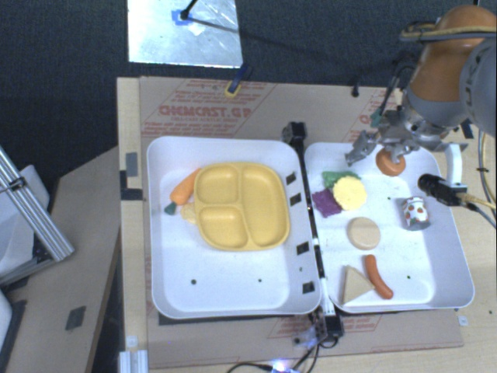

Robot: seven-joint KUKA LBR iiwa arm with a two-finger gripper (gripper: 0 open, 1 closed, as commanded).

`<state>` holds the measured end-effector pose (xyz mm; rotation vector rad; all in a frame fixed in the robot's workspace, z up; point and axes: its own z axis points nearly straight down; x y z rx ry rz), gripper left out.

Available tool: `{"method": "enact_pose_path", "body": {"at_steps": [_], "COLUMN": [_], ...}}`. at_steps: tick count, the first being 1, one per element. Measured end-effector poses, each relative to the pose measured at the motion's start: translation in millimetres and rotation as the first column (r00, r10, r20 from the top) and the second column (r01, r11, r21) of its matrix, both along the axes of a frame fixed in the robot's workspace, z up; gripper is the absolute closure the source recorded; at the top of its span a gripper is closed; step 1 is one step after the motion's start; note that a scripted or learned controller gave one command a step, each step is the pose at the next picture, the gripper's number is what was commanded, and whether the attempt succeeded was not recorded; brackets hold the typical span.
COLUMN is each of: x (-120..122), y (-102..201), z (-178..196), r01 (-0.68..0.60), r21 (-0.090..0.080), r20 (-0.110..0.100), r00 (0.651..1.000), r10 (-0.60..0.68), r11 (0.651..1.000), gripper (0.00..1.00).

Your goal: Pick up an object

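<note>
The tool [378,141] hovers at the right bin's [450,286] far edge, just beside an orange round object [390,162]; its spread cannot be told. Cardboard [206,107] reads "CHEMCAST".

The arm [454,61] comes in from the upper right of the frame, its orange band bulging above the grey wrist. It bends down and leftward, and the gripper [378,148] hangs low at the right of the frame's middle.
</note>
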<state>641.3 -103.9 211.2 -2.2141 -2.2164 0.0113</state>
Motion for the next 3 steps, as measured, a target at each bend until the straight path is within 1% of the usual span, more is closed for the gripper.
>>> {"method": "enact_pose_path", "body": {"at_steps": [1, 2, 3], "x": [2.7, 3.4, -2.5], "y": [0.0, -10.0, -11.7], "z": [7.9, -42.2, -102.8], "r01": [-0.002, 0.000, 0.000], "r21": [-0.001, -0.001, -0.001], "r20": [0.013, 0.009, 0.009], "r00": [1.000, 1.000, 1.000], "r10": [0.002, 0.000, 0.000], "r11": [1.000, 1.000, 1.000], "gripper": [0.00, 0.00, 0.00]}}
